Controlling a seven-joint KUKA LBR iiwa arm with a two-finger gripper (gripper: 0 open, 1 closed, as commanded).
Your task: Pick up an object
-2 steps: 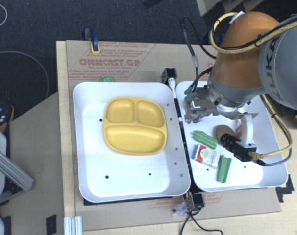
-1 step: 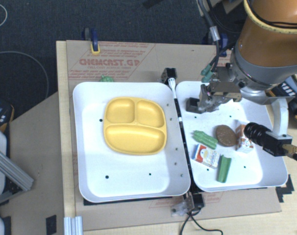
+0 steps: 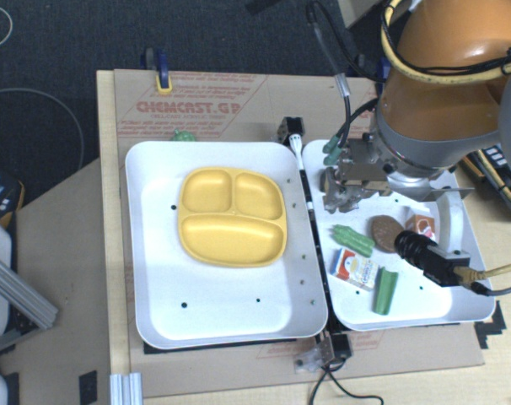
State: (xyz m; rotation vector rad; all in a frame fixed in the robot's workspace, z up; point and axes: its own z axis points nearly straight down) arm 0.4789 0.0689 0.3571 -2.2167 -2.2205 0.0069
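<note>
Dull grey is being shown on the gripper (image 3: 338, 199). Well to its view-left, plain yellow is being shown on the divided plate (image 3: 230, 218), in a white bin (image 3: 146, 260) with black dots. Just below the gripper: green pod (image 3: 352, 239), brown disc (image 3: 385, 229), white-red-blue printed packet (image 3: 357, 268), green block (image 3: 385, 291).

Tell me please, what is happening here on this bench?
The grey robot arm with an orange band reaches in from the right. Its hand hangs over the far left part of the right shallow white bin. A green stick-shaped piece, a brown round disc, a small white printed packet and a second green oblong piece lie on that bin's floor. The left white bin holds a yellow three-compartment plastic plate.
</note>
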